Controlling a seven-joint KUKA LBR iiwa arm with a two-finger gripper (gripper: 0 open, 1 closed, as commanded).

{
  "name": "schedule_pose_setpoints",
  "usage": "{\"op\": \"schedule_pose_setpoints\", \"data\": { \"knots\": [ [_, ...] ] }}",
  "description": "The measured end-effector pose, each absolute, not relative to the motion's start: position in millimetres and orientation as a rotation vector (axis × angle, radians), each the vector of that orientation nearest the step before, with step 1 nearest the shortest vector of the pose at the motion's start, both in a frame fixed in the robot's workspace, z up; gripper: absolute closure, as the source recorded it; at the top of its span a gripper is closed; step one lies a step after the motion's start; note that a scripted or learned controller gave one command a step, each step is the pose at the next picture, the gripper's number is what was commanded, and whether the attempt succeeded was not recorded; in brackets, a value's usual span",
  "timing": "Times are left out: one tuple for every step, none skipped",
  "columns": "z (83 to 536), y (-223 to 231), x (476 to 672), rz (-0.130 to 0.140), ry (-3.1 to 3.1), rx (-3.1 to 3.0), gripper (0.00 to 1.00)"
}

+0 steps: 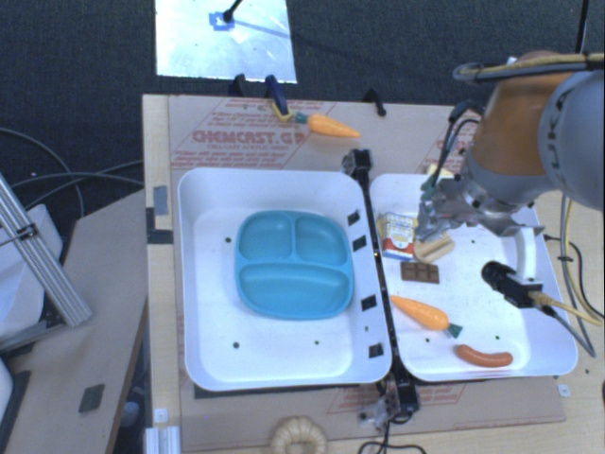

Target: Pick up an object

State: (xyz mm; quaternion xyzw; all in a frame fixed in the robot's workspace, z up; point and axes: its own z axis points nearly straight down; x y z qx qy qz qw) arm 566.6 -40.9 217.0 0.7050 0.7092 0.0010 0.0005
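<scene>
In the right bin (558,348), right of centre frame, the gripper (433,227) hangs low over a small tan bread-like piece (434,250). Whether its jaws are spread or pressed together cannot be told. The white packet (398,232) and chocolate piece (420,272) crowd close, so a descent risks nudging them or pinching two things.

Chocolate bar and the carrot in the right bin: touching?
Apart. The camera view shows bare white bin floor between the chocolate bar and the carrot, which lies below it toward the bin's front.
</scene>
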Motion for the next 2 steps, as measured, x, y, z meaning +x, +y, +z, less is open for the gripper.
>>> {"op": "schedule_pose_setpoints", "data": {
  "knots": [
    [234.0,-53.2,564.6,0.004,2.221,2.219,1.0],
    [233.1,-44.8,570.6,0.003,2.226,2.215,1.0]
  ]
}}
